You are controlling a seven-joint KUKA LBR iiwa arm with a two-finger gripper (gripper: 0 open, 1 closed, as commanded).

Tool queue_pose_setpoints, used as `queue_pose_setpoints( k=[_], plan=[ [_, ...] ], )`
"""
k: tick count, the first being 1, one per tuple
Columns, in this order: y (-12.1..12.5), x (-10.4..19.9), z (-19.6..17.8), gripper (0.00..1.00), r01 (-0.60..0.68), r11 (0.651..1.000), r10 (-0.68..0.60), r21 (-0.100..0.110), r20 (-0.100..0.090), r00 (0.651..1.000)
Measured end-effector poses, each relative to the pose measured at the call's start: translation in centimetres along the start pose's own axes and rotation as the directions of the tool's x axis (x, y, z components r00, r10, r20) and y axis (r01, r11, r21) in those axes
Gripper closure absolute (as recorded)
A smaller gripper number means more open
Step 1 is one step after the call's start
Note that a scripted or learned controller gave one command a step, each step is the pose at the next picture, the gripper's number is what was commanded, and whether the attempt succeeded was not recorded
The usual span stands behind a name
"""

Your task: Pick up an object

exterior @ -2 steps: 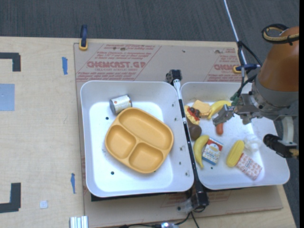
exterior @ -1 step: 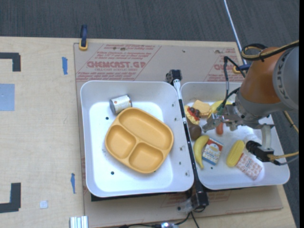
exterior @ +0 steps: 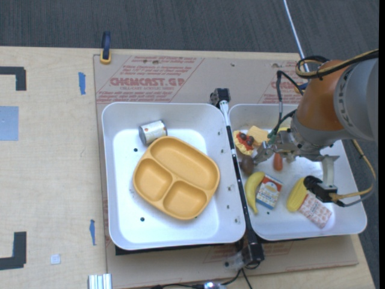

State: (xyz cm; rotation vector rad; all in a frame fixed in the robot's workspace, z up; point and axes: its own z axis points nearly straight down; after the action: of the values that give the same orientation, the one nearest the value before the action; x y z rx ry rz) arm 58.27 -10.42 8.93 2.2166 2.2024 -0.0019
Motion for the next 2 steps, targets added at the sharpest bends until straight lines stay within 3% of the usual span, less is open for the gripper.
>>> queue_pose_setpoints(
  k=[1,2],
  plan=[
    [0.0,0.4,-0.8,1.00,0.002,1.000,-0.002,0.002,-0.007,1.000],
    [-3.9,7.3,-9.7,1.00,0.008,1.000,-0.008,0.010,-0.013,1.000]
  ],
)
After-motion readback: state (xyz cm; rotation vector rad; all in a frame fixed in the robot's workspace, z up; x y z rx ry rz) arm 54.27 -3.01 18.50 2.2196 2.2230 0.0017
